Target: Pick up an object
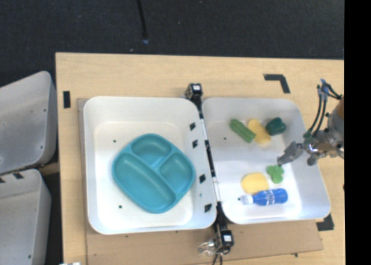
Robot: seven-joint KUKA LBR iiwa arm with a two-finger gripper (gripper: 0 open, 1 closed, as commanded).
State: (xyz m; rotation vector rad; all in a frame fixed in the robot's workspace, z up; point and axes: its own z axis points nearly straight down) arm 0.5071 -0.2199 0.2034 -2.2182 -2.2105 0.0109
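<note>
In the camera view, the gripper (291,155) hung over the right bin (310,200), reaching in from about three o'clock. Its fingers could not be made out well enough to say whether they were spread or closed, and nothing showed between them.

Several candidates lay in that bin. A small green piece (275,172) sat just at the gripper's seven o'clock, the nearest thing to it. Below that, a yellow lump (254,182) touched or nearly touched a blue bottle (268,198) lying on its side at the lump's five o'clock. Toward twelve o'clock in the bin, a green stick (242,130), a yellow piece (258,131) and a dark green block (275,125) crowded together in a row.

The left bin (95,211) held a teal divided plate (153,171).

The small green piece looked the soundest choice, standing a little apart from its neighbours. Doing it well would mean centring over it, descending straight, and closing without nudging the yellow lump. The crowded row risked a pinch on two things at once.
</note>
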